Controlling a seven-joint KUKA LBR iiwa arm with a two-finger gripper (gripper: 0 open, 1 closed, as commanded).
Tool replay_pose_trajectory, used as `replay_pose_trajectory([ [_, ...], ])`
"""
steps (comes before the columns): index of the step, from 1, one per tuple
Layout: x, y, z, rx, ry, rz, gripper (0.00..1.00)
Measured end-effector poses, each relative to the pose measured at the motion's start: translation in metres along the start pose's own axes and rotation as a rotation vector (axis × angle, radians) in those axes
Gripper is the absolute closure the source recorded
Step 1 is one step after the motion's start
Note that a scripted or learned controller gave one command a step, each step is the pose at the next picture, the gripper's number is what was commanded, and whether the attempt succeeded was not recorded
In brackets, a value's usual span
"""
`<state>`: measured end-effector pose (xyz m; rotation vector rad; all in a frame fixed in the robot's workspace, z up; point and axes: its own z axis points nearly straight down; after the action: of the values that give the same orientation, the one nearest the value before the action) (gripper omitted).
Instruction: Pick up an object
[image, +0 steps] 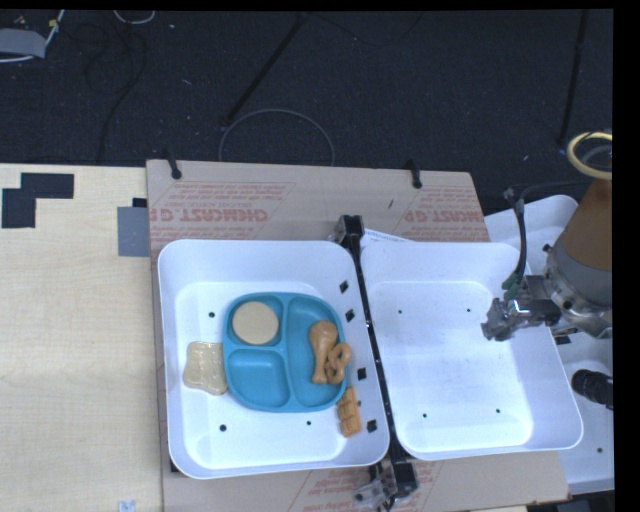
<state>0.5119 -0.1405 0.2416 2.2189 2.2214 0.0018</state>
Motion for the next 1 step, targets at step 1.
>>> replay_pose_trajectory([
  [1, 0.0495, 0.0141, 0.0138, 0.007, 0.003, -0.002, 1.0],
])
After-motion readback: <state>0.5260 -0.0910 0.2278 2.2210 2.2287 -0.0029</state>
